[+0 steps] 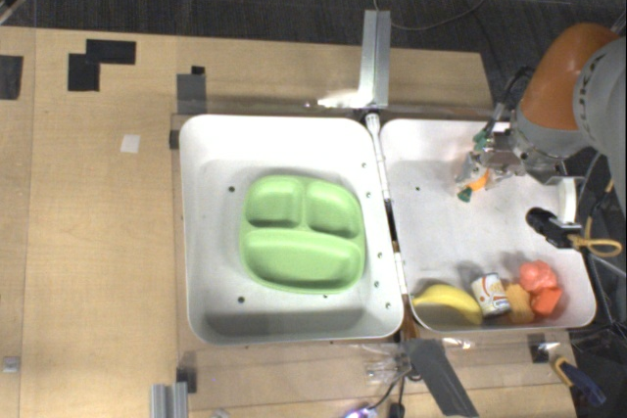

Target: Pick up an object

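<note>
Overhead view of the table (88, 210) with two white bins. The left bin (211, 308) holds a green divided plate (300, 232). In the right bin (431, 220), the arm's pincer (477, 173) hangs over the bin's far half, with a small orange-and-green item (471, 186) at its tip; whether the tips are spread or pinching that item cannot be told. The remaining candidates lie clustered along the near wall, well apart from the pincer and toward the viewer: a banana (447, 302), long axis running left to right, a small can (490, 295), and orange-red fruit (539, 287) toward the near right corner.
</note>
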Tool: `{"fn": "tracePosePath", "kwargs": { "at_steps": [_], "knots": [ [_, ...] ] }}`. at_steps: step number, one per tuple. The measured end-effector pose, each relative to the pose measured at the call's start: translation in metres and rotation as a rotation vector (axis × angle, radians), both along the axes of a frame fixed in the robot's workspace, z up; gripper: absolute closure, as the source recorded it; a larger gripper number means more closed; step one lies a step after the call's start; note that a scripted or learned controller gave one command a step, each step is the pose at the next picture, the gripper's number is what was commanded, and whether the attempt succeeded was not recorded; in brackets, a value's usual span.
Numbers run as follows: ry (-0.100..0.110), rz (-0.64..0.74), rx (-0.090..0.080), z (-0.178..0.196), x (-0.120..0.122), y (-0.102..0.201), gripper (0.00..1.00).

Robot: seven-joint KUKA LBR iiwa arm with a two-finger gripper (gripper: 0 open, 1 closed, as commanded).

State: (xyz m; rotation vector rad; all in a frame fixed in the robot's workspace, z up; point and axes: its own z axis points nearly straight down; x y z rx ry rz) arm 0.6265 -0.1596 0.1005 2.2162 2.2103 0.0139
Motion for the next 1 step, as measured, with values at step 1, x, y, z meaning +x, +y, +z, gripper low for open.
{"fn": "tracePosePath", "kwargs": {
  "at_steps": [1],
  "knots": [
    [0.006,0.128,0.001,0.092,0.0305,0.0696,1.0]
  ]
}}
